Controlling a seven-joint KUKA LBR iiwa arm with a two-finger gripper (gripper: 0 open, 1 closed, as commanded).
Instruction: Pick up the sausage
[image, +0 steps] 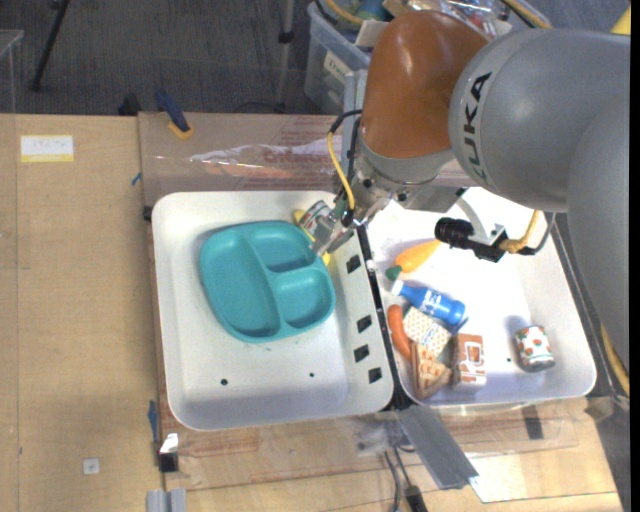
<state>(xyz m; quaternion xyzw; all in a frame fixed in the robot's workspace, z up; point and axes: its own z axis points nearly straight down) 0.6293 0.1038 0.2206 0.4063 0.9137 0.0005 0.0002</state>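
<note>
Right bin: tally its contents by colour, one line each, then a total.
Right bin:
Orange: 2, carrot and sausage
Blue: 1, bottle
Patterned or mixed: 3, waffle piece, small box, small can
Total: 6

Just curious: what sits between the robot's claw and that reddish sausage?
In the camera view, the bins' shared rim lies between the gripper and the sausage.

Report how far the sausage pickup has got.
Done: nothing visible yet; the sausage lies in the right bin against its left wall, beside the blue bottle. In hand: the pincer is over the left bin, at the teal tray's edge. Left: reach across, grasp, lift.
</note>
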